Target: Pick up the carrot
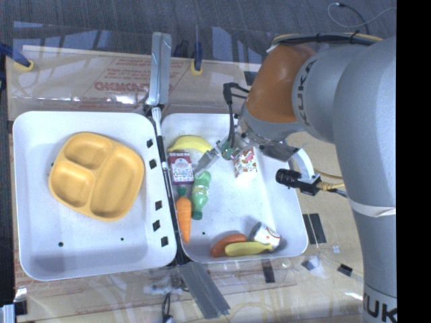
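The carrot (184, 218) is orange, small and tapered. It lies flat on the floor of the right bin (283, 200), close along that bin's left wall, lengthwise toward the near edge, thick end up by the green bottle (199, 195), tip pointing toward the near wall.

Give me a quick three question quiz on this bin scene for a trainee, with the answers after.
1. True or false: the carrot lies in the bin with the yellow divided plate.
2. What touches the carrot's top end: A) green bottle, B) banana, C) plate?
3. Which wall of the right bin is the carrot nearest?

Key: 1 false, it lies in the right bin. 2 A. 3 The left wall, next to the divider.
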`<action>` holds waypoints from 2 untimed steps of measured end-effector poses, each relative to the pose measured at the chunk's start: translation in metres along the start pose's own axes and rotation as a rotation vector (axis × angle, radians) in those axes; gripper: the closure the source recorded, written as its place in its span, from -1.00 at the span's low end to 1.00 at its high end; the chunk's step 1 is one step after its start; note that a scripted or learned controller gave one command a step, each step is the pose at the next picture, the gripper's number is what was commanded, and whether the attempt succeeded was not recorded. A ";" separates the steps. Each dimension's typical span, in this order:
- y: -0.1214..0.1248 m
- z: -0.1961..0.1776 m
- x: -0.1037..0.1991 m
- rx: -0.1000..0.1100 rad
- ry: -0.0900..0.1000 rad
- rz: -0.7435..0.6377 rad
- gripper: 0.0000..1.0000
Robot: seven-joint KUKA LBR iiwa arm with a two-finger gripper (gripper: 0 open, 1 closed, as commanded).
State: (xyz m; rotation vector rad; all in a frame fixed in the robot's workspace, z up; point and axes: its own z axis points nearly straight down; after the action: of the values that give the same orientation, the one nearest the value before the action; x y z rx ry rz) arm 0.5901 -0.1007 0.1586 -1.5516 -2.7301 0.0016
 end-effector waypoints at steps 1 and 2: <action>0.001 -0.011 0.000 -0.001 -0.001 -0.006 1.00; 0.001 -0.011 0.000 0.000 -0.001 -0.006 -1.00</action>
State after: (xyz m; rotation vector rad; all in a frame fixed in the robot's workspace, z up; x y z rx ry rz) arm 0.5909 -0.0998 0.1694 -1.5436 -2.7360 0.0018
